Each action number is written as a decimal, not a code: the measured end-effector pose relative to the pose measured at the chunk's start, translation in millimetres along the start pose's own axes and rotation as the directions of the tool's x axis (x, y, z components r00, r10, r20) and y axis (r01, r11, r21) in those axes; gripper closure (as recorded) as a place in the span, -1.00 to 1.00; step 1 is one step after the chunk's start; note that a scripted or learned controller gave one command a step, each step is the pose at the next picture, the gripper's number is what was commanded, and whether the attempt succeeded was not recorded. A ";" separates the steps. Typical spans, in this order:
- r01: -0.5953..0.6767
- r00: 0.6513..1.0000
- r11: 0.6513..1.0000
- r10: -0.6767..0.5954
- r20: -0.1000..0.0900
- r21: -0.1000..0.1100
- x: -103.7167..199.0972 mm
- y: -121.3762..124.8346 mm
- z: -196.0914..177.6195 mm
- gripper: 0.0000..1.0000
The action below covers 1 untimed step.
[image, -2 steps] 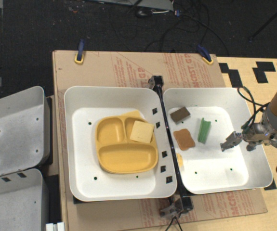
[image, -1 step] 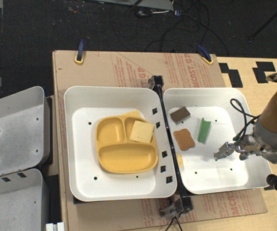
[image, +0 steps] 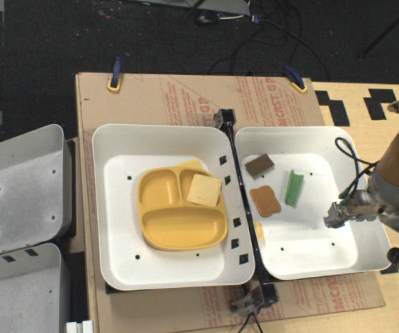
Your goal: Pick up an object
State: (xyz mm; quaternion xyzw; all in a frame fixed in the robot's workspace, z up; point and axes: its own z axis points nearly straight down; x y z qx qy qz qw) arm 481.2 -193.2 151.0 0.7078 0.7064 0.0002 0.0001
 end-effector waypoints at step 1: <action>0.004 1.000 1.000 -0.004 0.003 -0.006 -3.6 7.8 -60.9 1.00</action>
